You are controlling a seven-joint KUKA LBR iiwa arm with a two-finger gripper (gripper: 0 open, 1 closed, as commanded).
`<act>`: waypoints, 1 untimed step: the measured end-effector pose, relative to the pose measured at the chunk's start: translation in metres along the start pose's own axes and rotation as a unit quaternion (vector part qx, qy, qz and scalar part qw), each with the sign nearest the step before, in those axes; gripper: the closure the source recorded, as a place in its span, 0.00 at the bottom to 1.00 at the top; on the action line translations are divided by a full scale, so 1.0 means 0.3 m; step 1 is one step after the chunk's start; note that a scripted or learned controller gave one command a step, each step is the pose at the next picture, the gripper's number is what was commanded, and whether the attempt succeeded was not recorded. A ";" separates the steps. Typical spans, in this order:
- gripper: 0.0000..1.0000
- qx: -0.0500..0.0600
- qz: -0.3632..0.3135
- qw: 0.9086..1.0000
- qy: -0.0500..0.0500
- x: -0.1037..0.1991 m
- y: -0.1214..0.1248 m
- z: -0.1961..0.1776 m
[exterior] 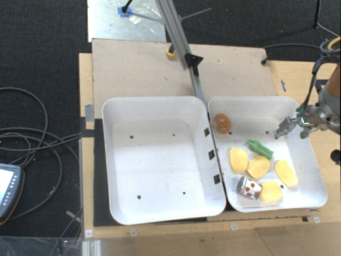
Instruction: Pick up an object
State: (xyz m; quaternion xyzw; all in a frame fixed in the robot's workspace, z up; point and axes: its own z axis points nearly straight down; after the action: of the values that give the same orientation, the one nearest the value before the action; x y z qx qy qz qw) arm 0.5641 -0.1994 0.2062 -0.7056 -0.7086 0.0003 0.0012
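Far left of the pincer, the left bin (154, 159) sits on the surface. In the right bin (314, 196), an orange ring (222, 123) lies to its left; a green piece (260, 149) and yellow pieces (258, 167) lie below-left — nothing lifted yet. The pincer (290, 127) hovers over the bin's upper right, fingers parted, gripping nothing

Bright even overhead light, soft faint shadows, mild glare on white bins (154, 108), slightly soft focus
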 end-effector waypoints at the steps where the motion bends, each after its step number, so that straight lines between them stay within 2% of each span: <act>1: 0.00 -0.002 0.000 1.000 -0.001 0.000 0.003 -0.006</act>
State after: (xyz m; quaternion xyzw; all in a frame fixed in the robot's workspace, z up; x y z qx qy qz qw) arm 0.5650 -0.1994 0.2081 -0.7053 -0.7089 -0.0006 -0.0004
